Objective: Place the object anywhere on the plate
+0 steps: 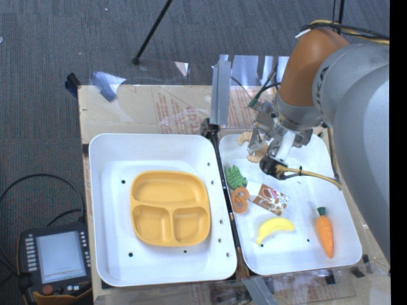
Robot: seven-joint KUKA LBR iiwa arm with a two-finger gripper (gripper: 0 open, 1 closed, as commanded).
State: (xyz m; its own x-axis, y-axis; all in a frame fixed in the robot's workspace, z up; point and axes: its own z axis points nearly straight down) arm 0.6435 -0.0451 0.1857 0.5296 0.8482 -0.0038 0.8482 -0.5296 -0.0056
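Just beside jaws — tan item (245,138), right bin's (292,250) far-left corner; jaw spread unreadable — yellow plate (170,207) well apart.

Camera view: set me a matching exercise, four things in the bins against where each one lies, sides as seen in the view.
Things:
1. plate
2. carrot
3. banana
4. green toy

Places:
A. against the left wall of the right bin
B. in the left bin
C. near the right bin's right wall
D. middle of the right bin, toward its near edge

Pairs: 1-B, 2-C, 3-D, 4-A
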